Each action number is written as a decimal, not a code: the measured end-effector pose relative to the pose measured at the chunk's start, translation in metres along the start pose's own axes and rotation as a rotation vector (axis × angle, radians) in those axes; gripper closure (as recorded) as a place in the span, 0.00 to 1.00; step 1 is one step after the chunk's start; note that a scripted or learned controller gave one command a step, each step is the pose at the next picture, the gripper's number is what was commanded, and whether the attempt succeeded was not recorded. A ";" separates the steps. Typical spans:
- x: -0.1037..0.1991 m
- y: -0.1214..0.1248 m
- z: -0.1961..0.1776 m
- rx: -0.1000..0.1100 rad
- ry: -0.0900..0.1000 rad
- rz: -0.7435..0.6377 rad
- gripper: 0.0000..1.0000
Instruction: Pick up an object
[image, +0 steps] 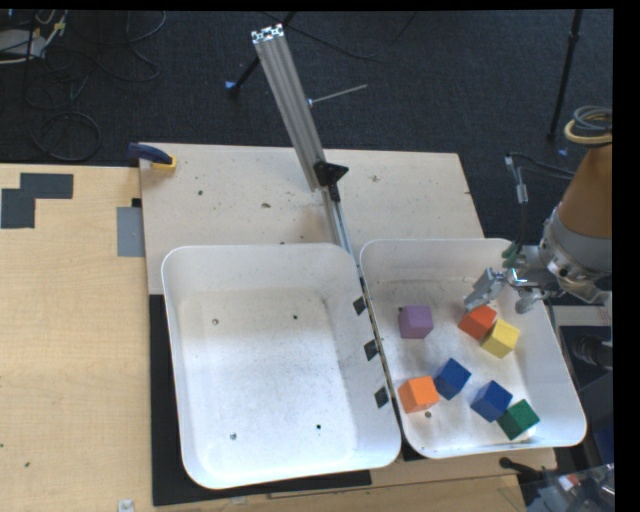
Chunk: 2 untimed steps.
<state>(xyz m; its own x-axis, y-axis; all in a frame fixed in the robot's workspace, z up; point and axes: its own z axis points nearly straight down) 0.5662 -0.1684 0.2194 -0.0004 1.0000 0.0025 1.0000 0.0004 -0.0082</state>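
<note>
Several small cubes lie in the right bin (440, 250): a purple cube (415, 321), a red cube (478, 323) touching a yellow cube (501, 338), an orange cube (419, 392), two blue cubes (452, 378) (491, 398) and a green cube (519, 417). My gripper (503, 296) hangs at the bin's right side, just above and behind the red and yellow cubes. Its fingers (484, 290) are spread apart with nothing between them.
The left bin (175, 300) sits beside the right one, parted by a divider with black clips (370, 348). A slanted aluminium bar (295, 110) rises behind the bins. A blue-and-yellow clamp (152, 156) rests at the bench's far left corner.
</note>
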 end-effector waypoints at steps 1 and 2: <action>-0.001 0.001 -0.003 -0.005 -0.001 0.000 0.00; -0.006 -0.006 0.058 0.001 0.000 0.001 0.00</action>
<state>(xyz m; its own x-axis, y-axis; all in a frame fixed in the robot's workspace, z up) 0.5596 -0.1746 0.1618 0.0007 1.0000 0.0024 1.0000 -0.0007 -0.0095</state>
